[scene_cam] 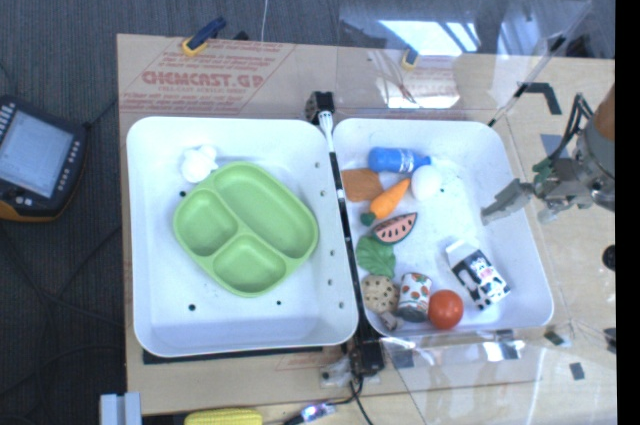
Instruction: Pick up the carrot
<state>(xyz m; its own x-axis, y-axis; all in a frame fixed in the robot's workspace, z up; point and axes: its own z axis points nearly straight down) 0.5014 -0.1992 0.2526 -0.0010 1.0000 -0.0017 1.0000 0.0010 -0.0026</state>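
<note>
A robotics lab: bench-mounted white bins (150,213), teach pendant (35,158) on carpet

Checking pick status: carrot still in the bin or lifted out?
In the bin. The carrot lies in the right bin beside the blue bottle and white egg; the hand sits apart, to its right.

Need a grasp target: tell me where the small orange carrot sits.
The small orange carrot lies in the right white bin, near its left wall, between the blue bottle above and the watermelon slice below.
</note>
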